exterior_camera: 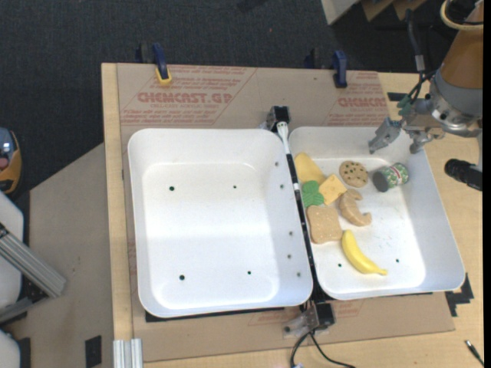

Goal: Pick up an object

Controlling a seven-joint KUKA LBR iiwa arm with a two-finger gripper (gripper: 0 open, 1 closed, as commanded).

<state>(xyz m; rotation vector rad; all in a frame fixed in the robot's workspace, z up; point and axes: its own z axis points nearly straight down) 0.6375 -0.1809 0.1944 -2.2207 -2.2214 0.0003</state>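
The right bin (430,228) holds several toy foods: a cookie (354,173), a green-labelled can (390,177) on its side, a yellow banana (360,254), a toast slice (324,223), a tan piece (354,208), a cheese wedge (332,188), a green piece (312,195) and a yellow piece (307,167). My gripper (400,141) hangs over the bin's far right corner, just above and behind the can. Its two fingers are spread apart and nothing is between them.
The left bin (207,221) lies beside the right one, with a black divider strip (295,198) between them. The bins rest on a cardboard sheet (230,90) held by two clamps (161,71) at the back. The arm's orange band (466,56) is at the right edge.
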